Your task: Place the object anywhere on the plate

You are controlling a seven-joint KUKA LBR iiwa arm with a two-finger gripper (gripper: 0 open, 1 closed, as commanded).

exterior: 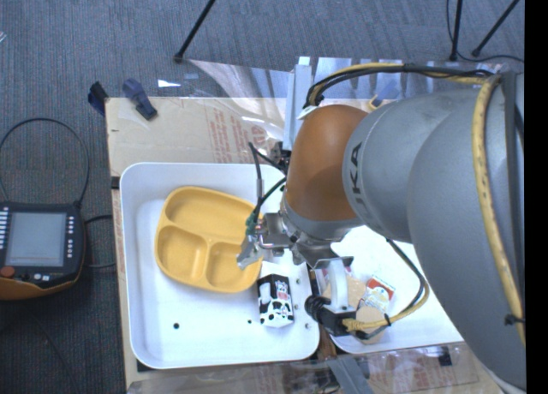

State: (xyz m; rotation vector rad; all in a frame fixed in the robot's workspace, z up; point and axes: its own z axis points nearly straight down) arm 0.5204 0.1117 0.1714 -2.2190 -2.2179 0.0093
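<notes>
A small carton with a black-and-white cow print point(276, 301) lies in the left white bin point(141, 298), on the bin floor just beside the lower right edge of the yellow plate point(201, 238), not on it. It looks like a light, boxy container with smooth printed sides, likely stiff enough to pinch but easy to dent or let slip; its two flat long faces seem the best place to take hold.

The plate is a divided tray with three compartments, all bare. The claw point(254, 242) hangs over the plate's right rim, above and a little left of the carton; I cannot tell how it is set, and nothing is visibly held. The right bin point(428, 324), largely hidden by the grey and orange arm point(411, 178), holds a few small packaged items point(372, 298). Both bins sit on the counter point(197, 131).
</notes>
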